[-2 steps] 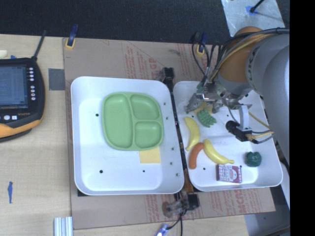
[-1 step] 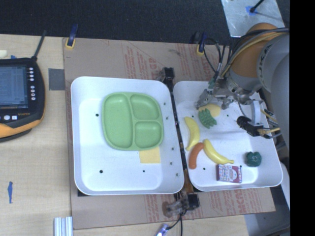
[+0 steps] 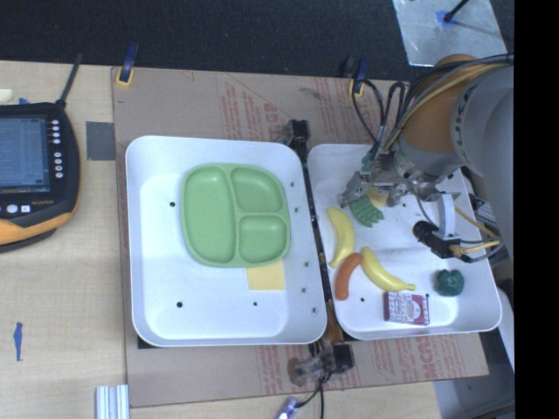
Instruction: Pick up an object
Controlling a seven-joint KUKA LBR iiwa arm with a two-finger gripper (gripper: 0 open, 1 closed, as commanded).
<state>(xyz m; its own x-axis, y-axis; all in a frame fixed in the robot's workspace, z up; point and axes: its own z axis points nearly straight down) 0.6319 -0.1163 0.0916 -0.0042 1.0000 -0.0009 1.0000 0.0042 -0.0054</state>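
Pincer (image 3: 371, 192) is low in the far part of the right bin (image 3: 476, 321), directly over a small green object (image 3: 370, 213). Whether its tips are apart or clamped cannot be told; wiring and shadow obscure them. No object is seen lifted. Two bananas (image 3: 341, 234), a sausage (image 3: 347, 275), a red carton (image 3: 406, 307) and a dark green piece (image 3: 450, 282) lie on the bin floor. The left bin (image 3: 148, 260) holds a green divided plate (image 3: 235, 214). Judged: approach made, pick-up outstanding.

Even overhead light, soft shadows, slightly blurry overall
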